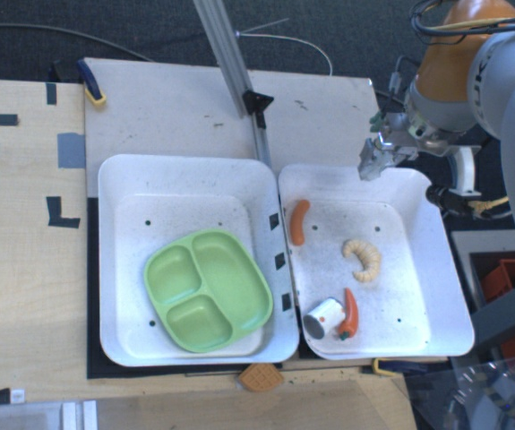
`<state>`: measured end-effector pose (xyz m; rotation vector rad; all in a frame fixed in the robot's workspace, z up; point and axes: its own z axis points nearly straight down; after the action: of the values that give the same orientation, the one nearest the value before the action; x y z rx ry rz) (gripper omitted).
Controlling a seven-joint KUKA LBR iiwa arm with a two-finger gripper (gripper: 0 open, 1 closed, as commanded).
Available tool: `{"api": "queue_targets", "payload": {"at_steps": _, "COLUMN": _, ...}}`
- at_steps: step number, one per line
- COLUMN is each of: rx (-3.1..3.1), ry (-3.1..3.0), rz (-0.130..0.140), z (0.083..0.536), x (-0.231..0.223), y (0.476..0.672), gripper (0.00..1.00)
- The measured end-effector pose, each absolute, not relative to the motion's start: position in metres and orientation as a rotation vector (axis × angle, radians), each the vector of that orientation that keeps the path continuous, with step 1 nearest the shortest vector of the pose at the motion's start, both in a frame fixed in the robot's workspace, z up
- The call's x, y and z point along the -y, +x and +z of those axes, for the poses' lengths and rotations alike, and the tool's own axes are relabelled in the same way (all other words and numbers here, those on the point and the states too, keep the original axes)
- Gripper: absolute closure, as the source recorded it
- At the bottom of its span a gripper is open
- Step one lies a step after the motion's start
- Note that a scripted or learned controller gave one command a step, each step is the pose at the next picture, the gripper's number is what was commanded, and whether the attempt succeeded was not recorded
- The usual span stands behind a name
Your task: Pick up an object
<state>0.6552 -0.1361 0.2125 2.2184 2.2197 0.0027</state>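
Gripper (375,161) hanging over the right bin's (436,240) far rim, nothing between its fingers; their spread cannot be told.
Sausage (299,221), croissant (364,260), white cup (324,317) and carrot (350,314) are lying well apart from it; a green plate (208,290) is sitting in the left bin (123,240).

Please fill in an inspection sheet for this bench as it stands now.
Surface: bench with left bin and right bin side by side.
Job's things: in the right bin, sausage, pale curled piece, white cup on its side touching an orange-red carrot.
Clutter: green divided tray in the left bin; waffle-like piece on the bench edge in front of the bins.
Grippers: gripper above the right bin's far rim, holding nothing visible.
Cables: thin wire behind the bench.
Surroundings: slanted metal pole.
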Motion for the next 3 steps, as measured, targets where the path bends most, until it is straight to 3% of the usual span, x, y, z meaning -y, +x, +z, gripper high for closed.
{"api": "queue_targets", "payload": {"at_steps": 1, "rx": -2.221, "ry": 2.218, "rz": 0.003, "z": 0.254, "x": 0.136, "y": 0.656, "gripper": 1.00}}
{"api": "queue_targets", "payload": {"at_steps": 3, "rx": -2.232, "ry": 2.217, "rz": -0.003, "z": 0.231, "x": 0.021, "y": 0.620, "gripper": 1.00}}
